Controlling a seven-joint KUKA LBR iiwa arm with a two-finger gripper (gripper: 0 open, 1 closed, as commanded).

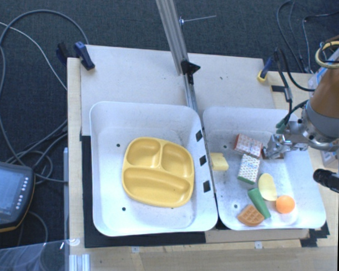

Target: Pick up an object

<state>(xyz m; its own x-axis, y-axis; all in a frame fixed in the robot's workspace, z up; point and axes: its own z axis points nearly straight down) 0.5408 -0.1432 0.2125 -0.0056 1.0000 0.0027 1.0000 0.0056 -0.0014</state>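
The gripper (274, 148) hangs low over the right bin (315, 181), just right of the red box (248, 144); whether it is wide or narrow cannot be told, and nothing shows in its grasp. Nearest pickable things are that red box and the green-edged box (249, 169) just below it. Further out lie a yellow block (218, 161), a pale slice (267, 187), a green piece (259, 202), an orange ball (285, 204) and a waffle (251, 215). A clean pick likely means centring over one box, clear of its neighbour, before descending.
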